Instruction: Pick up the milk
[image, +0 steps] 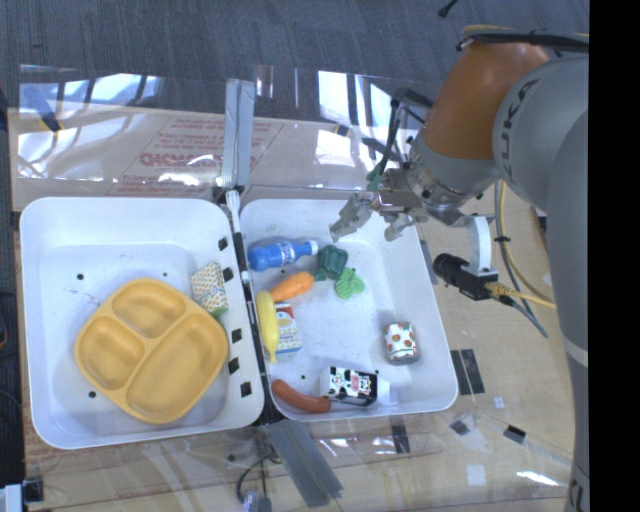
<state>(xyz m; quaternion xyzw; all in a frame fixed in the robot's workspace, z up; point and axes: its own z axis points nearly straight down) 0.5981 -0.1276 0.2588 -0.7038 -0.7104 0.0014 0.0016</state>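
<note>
We have not yet taken the milk (352, 384): it lies on its side at the near edge of the right bin (432, 300), touching the sausage (298, 398), a small carton with cow-like black and white patches. Our gripper (368, 222) hangs at the bin's far edge, well apart from it, jaws spread and holding nothing. The reach, descent, grasp and lift all remain.
</note>
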